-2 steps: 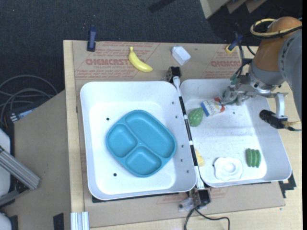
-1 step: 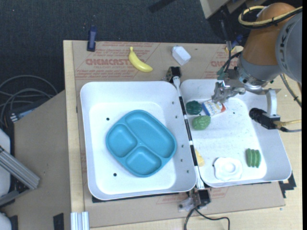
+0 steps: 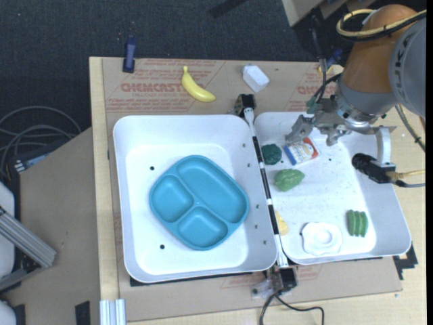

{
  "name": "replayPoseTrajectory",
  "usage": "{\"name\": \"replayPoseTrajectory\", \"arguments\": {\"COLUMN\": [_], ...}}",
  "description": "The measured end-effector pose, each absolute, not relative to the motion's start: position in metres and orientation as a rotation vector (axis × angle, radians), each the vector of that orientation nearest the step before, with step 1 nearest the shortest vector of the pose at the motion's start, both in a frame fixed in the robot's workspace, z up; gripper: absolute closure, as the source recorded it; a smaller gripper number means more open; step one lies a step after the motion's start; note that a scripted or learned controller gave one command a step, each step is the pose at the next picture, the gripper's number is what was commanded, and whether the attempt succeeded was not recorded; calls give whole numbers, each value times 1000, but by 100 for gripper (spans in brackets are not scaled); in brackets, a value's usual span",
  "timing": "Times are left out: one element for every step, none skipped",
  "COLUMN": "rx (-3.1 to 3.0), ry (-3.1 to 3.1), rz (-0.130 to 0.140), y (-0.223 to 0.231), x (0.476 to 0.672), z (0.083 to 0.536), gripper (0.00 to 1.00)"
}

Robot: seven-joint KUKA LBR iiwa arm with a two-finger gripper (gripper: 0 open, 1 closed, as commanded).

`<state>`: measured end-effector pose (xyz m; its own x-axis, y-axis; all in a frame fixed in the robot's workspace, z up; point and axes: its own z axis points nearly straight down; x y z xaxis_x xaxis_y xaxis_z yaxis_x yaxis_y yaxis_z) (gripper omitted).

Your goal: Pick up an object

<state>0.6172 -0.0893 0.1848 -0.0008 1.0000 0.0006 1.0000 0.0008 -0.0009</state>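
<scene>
My claw (image 3: 316, 131) hangs spread wide at upper right of the frame, holding nothing, above the small packet (image 3: 302, 152) in the right bin (image 3: 385, 212).

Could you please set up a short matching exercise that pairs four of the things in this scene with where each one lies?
Things:
1. blue divided plate
2. banana
3. fried egg toy
4. dark green round piece

Places:
A. on the cardboard beyond the bins
B. near front edge of the right bin
C. middle of the left bin
D. far left corner of the right bin, by the divider

Pairs: 1-C, 2-A, 3-B, 4-D
</scene>
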Motion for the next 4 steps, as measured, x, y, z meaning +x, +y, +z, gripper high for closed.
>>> {"name": "replayPoseTrajectory", "arguments": {"rx": [-2221,-2222,-2221,-2223], "ry": [-2220,-2221,-2219,-2220], "rz": [1,0,1,-1], "y": [-95,-107,-94,-94], "x": [564,564,537,537], "z": [85,84,84,95], "gripper": [0,0,0,100]}}
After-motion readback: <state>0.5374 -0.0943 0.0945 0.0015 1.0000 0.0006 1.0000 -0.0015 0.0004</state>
